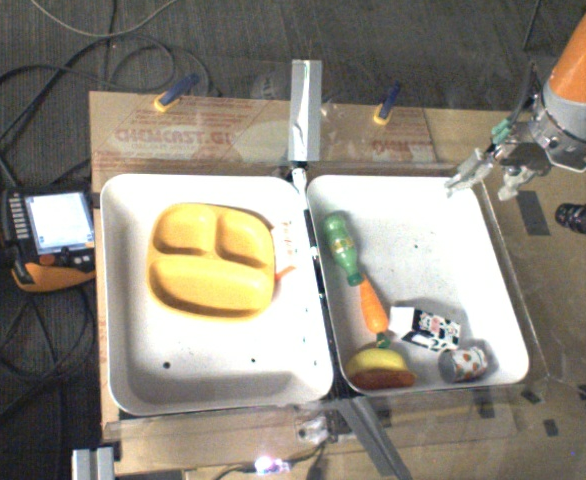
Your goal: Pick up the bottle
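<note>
While the end effector hangs over the far right corner of the right bin, nothing is held: fingers look spread apart, with only bin rim and tabletop behind them.

Key relation: green bottle lies well apart from the end effector, toward frame left and a bit nearer the camera. It rests on its side on the bin floor, hard against the left wall by the divider between the bins. Long axis runs roughly along that wall, slightly slanted: the fatter end is farther from the camera, the narrow neck end nearer and angled toward bin centre. My read: the move is a traverse across open bin floor, then a descent with the fingers closing across the bottle's width, i.e. straddling it side to side.

Obstacles:
- Carrot starts just beyond the neck end, looks touching or nearly so. A grasp near the fat end keeps clear of it.
- Left wall sits tight beside the bottle; likely little room for the wall-side finger. Main risk, I'd say.
- Black-and-white box, small can and yellow-red fruit cluster at the near end of the bin, off the direct path.
- Yellow divided tray is in the left bin, beyond the bottle, irrelevant.

Path between end effector and bottle looks clear.
</note>
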`<state>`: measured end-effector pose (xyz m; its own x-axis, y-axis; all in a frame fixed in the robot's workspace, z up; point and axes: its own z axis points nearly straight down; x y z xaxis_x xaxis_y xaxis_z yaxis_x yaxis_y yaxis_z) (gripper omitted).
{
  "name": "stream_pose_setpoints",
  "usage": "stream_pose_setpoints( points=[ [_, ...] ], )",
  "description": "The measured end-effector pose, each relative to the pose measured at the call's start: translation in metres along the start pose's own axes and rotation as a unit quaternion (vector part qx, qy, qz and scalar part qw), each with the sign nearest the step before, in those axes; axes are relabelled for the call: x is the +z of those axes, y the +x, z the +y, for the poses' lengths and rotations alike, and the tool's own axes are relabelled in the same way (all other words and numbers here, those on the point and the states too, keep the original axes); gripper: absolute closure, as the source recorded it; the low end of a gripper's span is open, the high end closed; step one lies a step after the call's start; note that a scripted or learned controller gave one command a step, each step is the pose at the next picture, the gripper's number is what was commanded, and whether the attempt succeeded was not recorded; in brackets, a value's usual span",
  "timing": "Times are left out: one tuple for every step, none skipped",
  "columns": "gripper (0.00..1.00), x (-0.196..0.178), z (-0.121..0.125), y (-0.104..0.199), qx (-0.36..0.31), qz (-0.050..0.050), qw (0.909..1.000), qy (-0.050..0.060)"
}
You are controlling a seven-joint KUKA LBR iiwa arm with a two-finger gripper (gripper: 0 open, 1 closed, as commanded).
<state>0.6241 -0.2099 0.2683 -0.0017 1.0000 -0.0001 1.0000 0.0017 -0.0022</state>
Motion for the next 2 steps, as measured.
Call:
stream_pose_setpoints(
  points=[
    [0.00, 0.122, 0.038, 0.063, 0.000, 0.000, 1.0000, 0.001],
    [0.00, 0.179, 0.023, 0.115, 0.154, -0.002, 0.9881, -0.005]
  ],
)
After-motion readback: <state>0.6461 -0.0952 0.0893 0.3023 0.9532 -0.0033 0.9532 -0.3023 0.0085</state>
